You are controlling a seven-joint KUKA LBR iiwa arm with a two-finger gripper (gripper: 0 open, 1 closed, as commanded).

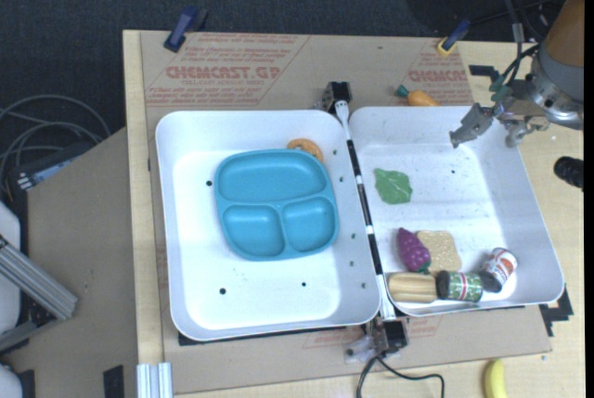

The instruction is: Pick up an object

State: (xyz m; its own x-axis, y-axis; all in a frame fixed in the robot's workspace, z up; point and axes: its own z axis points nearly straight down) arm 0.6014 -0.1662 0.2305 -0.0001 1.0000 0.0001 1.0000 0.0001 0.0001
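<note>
Tool [490,121] hangs with fingers spread and nothing between them over the far right corner of the right white bin [520,192]. Well apart, a green leaf-shaped toy [393,186] lies on the bin floor, nearer its left wall.

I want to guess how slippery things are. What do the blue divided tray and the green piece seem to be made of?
The blue divided tray looks like molded plastic with a smooth, slightly matte finish: even color, rounded compartment edges. The green piece is less certain; its flat, irregular outline and uniform color suggest soft plastic or rubber, perhaps a toy leaf. It is too small to tell the texture.
</note>
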